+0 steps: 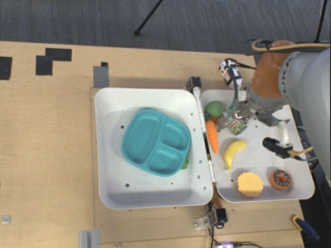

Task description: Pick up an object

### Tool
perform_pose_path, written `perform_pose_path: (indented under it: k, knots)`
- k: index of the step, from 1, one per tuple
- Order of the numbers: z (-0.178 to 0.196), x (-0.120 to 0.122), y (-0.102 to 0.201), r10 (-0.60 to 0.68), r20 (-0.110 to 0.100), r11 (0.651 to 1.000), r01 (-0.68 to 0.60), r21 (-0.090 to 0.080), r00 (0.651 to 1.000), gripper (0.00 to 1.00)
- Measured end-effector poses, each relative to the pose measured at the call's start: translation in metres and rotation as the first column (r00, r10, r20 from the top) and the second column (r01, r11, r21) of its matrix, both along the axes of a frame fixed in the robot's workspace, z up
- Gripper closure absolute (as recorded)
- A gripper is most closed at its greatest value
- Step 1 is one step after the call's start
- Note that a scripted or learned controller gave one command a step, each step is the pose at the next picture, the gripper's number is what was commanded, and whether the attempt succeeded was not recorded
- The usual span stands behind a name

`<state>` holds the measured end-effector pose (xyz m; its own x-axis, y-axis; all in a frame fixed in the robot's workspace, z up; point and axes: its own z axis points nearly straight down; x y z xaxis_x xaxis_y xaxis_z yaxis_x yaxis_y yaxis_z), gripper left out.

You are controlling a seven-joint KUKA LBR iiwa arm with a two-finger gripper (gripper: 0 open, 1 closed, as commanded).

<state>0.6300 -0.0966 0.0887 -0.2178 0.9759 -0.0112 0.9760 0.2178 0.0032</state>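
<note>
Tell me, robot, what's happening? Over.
Tool low in right bin, fingers unclear. Nothing seen held. Green ball, carrot beside it; banana nearby.

One fixed camera looks down at a slant from above the desk (46, 138), taking in both bins; the arm (305, 81) enters from the right.

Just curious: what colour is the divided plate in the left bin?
Teal, clearest in the camera view: divided plate.

My arm (305, 81) reaches in from the right, orange band above the wrist, gripper (235, 119) angled down and leftward, low over the surface.
</note>
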Motion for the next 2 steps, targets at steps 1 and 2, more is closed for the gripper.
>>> perform_pose_path:
  k: [1, 2]
  knots:
    - [0.011, 0.003, 0.005, 0.007, 0.008, 1.0, -0.007, 0.006, 1.0, 1.0]
    - [0.113, 0.008, 0.047, 0.443, 0.0, 0.897, -0.443, 0.007, 0.897, 1.0]
